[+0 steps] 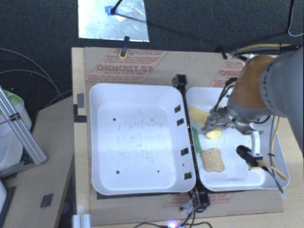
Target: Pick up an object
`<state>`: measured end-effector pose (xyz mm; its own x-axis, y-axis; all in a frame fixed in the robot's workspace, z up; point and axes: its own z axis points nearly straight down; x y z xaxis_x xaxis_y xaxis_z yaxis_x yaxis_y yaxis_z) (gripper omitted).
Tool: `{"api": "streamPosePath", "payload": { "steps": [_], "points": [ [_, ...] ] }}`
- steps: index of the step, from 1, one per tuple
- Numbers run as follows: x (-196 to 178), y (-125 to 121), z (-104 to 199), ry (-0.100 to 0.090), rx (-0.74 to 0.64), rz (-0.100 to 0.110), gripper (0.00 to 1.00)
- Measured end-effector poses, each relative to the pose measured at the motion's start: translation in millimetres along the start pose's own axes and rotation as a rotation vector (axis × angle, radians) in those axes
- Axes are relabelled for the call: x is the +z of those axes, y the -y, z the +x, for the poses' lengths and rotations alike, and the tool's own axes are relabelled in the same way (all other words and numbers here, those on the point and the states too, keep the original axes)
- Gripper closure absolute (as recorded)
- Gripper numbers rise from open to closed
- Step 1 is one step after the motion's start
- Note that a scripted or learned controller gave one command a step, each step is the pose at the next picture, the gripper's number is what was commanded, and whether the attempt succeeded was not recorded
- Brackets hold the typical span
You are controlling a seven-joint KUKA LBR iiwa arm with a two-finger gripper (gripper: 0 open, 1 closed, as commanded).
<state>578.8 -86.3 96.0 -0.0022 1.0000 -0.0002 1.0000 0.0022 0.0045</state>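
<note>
Your end effector (212,125) sits low in the right bin (237,182), right over a small yellow lump (214,134) that lies near the divider, but you cannot tell from this slant whether it grips anything. A pale yellow wedge (198,113), a green stick (195,140) and a tan textured slab (213,159) crowd the same side, probably why the arm leans in so steeply. The left bin (137,141) carries only specks.

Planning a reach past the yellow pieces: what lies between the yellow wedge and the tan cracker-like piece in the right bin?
In the camera view, a small round yellow object lies between the yellow wedge and the tan piece, under the gripper.
</note>
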Motion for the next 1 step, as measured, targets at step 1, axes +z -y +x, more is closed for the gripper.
{"api": "streamPosePath", "payload": {
  "steps": [1],
  "points": [
    [-94.8,-20.1,88.5,-0.004,-0.012,-0.008,1.0]
  ]
}}
